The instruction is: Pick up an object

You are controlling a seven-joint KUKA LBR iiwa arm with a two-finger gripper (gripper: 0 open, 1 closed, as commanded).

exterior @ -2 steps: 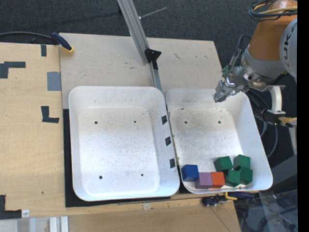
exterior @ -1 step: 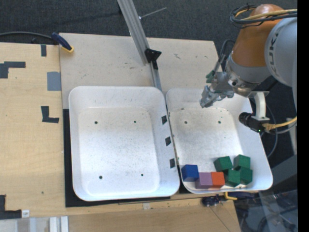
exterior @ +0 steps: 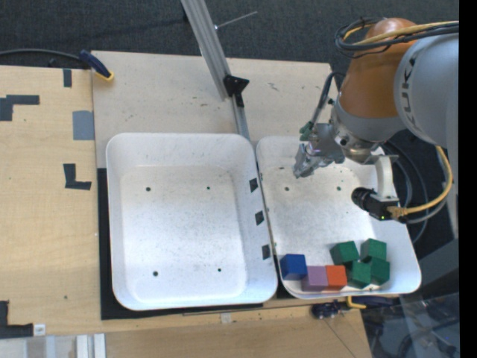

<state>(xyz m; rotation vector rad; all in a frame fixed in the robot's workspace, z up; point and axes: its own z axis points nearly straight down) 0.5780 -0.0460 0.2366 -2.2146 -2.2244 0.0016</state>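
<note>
The gripper (exterior: 307, 162) hangs over the far part of the right bin (exterior: 313, 207); whether it is open or closed cannot be made out, and nothing shows in it. The blocks lie in a row running left to right along that bin's near edge: blue (exterior: 293, 265), purple (exterior: 317, 277), orange (exterior: 336, 276), then green ones (exterior: 363, 261).

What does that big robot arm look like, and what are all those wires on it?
The arm is a thick, rounded grey casing with a glossy orange band above the wrist and part of a dark letter marking on its side. Thin yellow and black cables loop over the orange part and down its side to a small black fitting. The gripper is a small grey metal piece with green bits near its base.
</note>
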